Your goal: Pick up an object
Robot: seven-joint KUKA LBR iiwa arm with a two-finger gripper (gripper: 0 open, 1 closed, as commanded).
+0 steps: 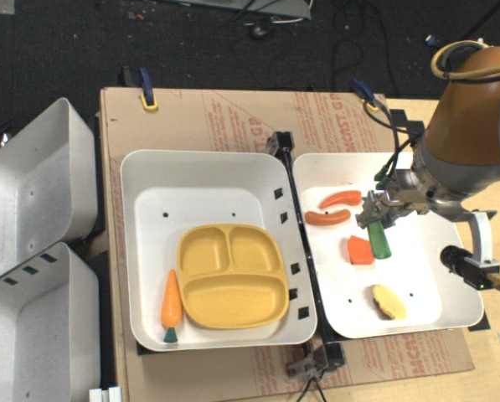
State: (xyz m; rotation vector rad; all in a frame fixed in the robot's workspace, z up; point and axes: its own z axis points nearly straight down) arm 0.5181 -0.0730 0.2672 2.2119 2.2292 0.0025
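On the bench (233, 111) we see two bins side by side. In the left bin (149, 182) a divided tray (231, 276) lies with a carrot (172, 301) just left of it. The right bin (451, 308) holds two sausages (333, 208) at the back, a block (360, 250) mid-bin, and a lemon-like piece (389, 301) nearest us.

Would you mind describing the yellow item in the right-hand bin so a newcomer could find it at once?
Start at the right bin, the one the arm reaches into. Go to its near edge, below the orange block and the green piece. The yellow item lies there alone, a small pale lump, the only yellow thing among red sausages and orange.
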